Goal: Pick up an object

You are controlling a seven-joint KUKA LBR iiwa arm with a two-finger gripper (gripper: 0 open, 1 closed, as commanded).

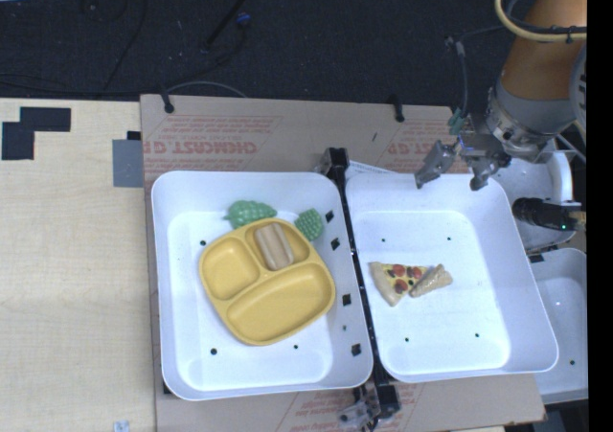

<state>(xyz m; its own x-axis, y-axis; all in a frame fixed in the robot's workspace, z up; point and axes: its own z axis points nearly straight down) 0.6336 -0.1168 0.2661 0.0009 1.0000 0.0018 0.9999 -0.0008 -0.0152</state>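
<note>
Within the right bin (498, 258) lies a pizza slice (409, 280).

Two shallow white bins sit side by side on the bench: the left bin (182, 229) and the right bin (479, 325). There is one yellow divided plate (263, 301), carrying one hot dog (276, 246). Two green leafy pieces lie at its rim: a larger one (251, 214) and a smaller one (309, 223). One pizza slice (409, 280) lies below the two fingers (433, 164).
</note>
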